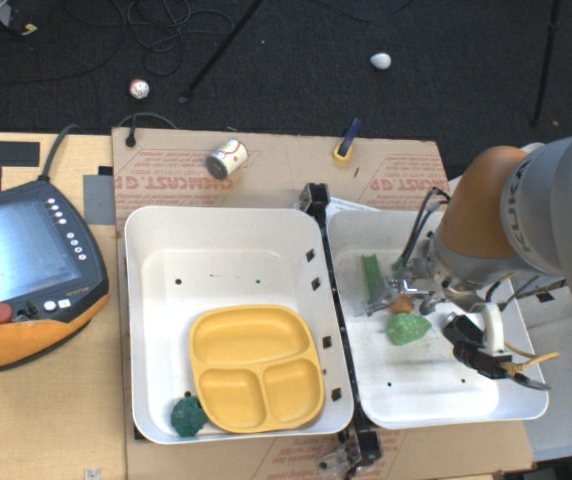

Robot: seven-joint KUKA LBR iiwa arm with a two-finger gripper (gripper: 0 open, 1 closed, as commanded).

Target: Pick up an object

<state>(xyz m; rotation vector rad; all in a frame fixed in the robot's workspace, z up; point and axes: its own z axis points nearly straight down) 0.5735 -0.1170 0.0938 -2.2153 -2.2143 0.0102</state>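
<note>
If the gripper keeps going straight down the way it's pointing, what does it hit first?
Most likely the light green lump in the right bin, just under the gripper. A small orange piece sits close beside it; depth is hard to judge.

Dark carpeted floor (266, 58) across the far side, strewn with black cables (156, 13); two small pale balls lie on it, one (140, 89) toward the left, one (381, 62) toward the right. A cardboard sheet (266, 173) with red print covers the bench under the bins, with a small white can (226, 157) lying on its side and a blue-and-yellow clip (346, 141) near its far edge. At the bench's left edge rests a teach pendant (26, 268), grey screen, orange underside, red button.
</note>
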